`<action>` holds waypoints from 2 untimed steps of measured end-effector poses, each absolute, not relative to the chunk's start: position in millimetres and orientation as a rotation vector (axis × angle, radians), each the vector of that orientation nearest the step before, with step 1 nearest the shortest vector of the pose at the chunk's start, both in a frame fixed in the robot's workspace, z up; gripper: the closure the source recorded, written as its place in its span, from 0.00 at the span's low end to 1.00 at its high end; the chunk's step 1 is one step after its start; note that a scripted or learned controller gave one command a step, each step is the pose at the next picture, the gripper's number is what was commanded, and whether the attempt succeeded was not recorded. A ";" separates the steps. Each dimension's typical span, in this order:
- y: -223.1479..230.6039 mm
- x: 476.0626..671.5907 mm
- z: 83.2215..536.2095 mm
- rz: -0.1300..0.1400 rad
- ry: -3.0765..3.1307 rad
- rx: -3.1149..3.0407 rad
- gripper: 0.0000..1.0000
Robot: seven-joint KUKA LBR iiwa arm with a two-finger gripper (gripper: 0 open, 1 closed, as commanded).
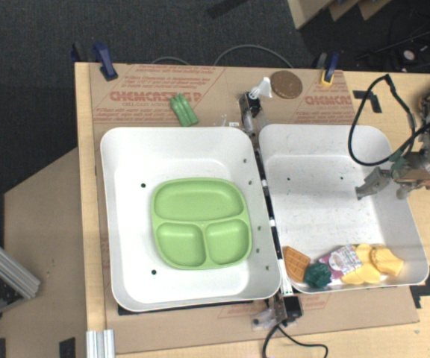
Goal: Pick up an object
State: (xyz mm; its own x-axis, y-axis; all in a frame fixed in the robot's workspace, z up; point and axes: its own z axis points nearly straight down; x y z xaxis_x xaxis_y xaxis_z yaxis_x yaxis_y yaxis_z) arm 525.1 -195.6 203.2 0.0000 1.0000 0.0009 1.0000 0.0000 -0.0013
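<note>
A: Objects for picking lie bunched along the near edge of the right bin [327, 162], toward its near right corner: a waffle-patterned piece [296, 262], a dark green lump [319, 275], a pale wrapped item [343, 258] and some yellow pieces [375, 265], all touching or just beside one another.

B: And the gripper [369, 184]?

A: It hangs over the right bin's right edge, well apart from that cluster. Whether the jaws are apart or together I cannot tell; nothing is visibly held.

B: So nothing is done yet?

A: I judge the pick is not yet begun. The reach to the pile, the closing and the lift all remain.

B: What about the left bin [125, 170]?

A: A green divided plate [200, 224] sits in its middle. A green clip [184, 110] rests on the bench [155, 88] past that bin's far edge.
</note>
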 end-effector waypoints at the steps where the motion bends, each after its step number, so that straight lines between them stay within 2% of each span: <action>1: -225.1 562.3 138.8 0.001 -2.224 -2.224 0.00; 2: -220.6 580.9 111.3 0.000 -2.225 -2.222 0.00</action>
State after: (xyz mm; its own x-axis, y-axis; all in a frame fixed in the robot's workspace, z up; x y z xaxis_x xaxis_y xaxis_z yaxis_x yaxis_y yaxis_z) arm 580.9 -220.6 111.3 -0.0012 1.0000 -0.0023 1.0000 0.0012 0.0022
